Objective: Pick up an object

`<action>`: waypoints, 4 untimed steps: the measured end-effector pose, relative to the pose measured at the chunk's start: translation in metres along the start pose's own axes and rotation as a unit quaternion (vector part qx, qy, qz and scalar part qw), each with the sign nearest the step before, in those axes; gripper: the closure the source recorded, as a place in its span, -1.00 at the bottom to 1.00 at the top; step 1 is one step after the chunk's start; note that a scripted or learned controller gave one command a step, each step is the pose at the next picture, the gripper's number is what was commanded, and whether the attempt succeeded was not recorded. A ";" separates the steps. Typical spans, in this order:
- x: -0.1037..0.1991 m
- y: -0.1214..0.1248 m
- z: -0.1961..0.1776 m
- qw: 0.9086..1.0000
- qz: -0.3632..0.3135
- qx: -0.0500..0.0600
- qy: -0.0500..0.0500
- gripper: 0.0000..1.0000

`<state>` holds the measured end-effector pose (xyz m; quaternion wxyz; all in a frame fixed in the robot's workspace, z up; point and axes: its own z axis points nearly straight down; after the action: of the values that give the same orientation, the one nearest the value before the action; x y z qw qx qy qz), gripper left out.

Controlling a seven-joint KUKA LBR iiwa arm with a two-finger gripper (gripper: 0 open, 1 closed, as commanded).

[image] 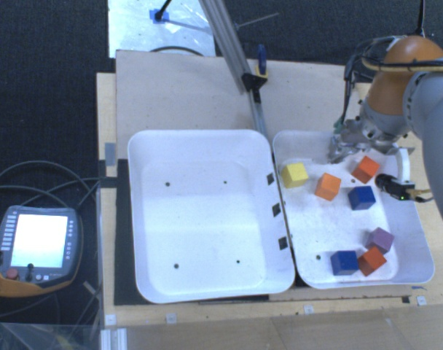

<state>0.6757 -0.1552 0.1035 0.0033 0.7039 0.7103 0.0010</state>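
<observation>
The right bin (309, 268) holds several small cubes. A yellow cube (295, 174) lies near its left wall, an orange one (328, 187) beside it, and a red-orange one (366, 169) further right. A blue cube (361, 197) sits mid-right. Near the front lie a purple cube (380, 239), a blue cube (345, 262) and a red-orange cube (372, 260). My gripper (343, 152) hangs over the bin's back edge, just left of the upper red-orange cube and behind the orange one. Nothing shows between its fingers.
The left bin (145, 195) stands beside the right one. A slanted metal pole (225, 31) crosses the back of the bench. A teach pendant (36, 250) lies on the floor at the left. The grey arm (425, 100) fills the right side.
</observation>
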 end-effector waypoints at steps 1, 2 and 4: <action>-0.005 -0.005 -0.061 1.000 0.003 -0.001 0.000 1.00; 0.002 -0.002 -0.124 1.000 0.001 -0.002 0.000 1.00; 0.054 -0.005 -0.160 1.000 0.000 0.001 0.002 1.00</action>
<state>0.6690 -0.1006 0.2633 0.0009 0.7036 0.7106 0.0017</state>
